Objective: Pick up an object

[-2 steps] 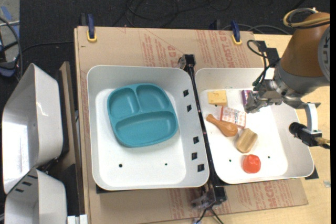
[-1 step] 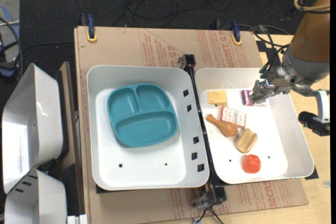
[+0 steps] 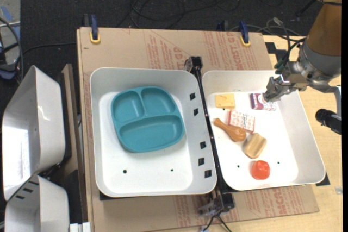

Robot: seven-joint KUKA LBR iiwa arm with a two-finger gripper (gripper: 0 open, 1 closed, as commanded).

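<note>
My gripper [image 3: 272, 91] hangs low over the back of the right bin [image 3: 304, 133], just above a small purple-and-white packet [image 3: 257, 101]. A yellow cheese-like block [image 3: 225, 100] lies to its left. In front of these lie a pink-and-white wrapped packet [image 3: 242, 120], a brown wooden spoon-like piece [image 3: 230, 130], a tan bread roll [image 3: 254, 145] and a red tomato-like object [image 3: 260, 170]. The packet appears to rest on the bin floor, partly under the gripper.
The left bin [image 3: 103, 160] holds a teal divided plate [image 3: 147, 118]. A black divider [image 3: 205, 133] runs between the bins. White containers [image 3: 30, 133] stand off the bench at the left. The arm's grey and orange body [image 3: 326, 35] fills the upper right.
</note>
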